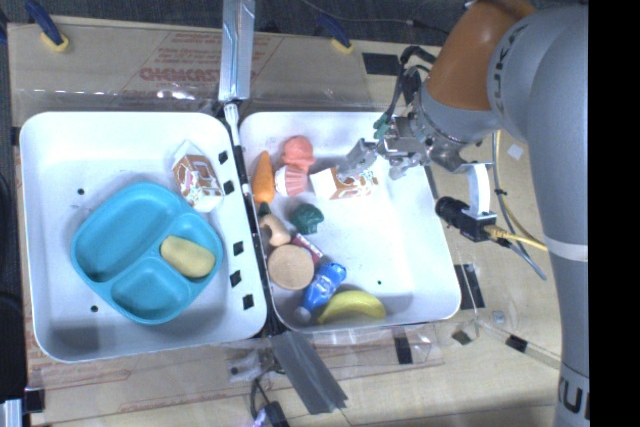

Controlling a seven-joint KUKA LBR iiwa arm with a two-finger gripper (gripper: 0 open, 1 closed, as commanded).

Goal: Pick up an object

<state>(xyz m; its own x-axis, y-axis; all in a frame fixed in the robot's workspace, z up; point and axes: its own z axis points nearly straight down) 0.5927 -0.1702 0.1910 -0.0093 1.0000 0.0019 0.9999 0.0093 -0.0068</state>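
My gripper [378, 161] hangs over the back right part of the right bin [425, 245], with its two fingers spread apart and nothing between them. A small white and orange carton [340, 183] lies on the bin floor just below and left of the left finger [358, 155]. Whether that finger touches the carton I cannot tell. Further left in the same bin are a pink piece [297, 151], a red and white cup [290, 180] and an orange carrot [262, 177].
The right bin's front half holds a green piece [307, 215], a tan disc [291, 267], a blue bottle [322, 285] and a banana [352, 306]. In the left bin [50, 165] sit a blue divided plate [120, 245] bearing a yellow lump [188, 256], and another small carton [197, 177].
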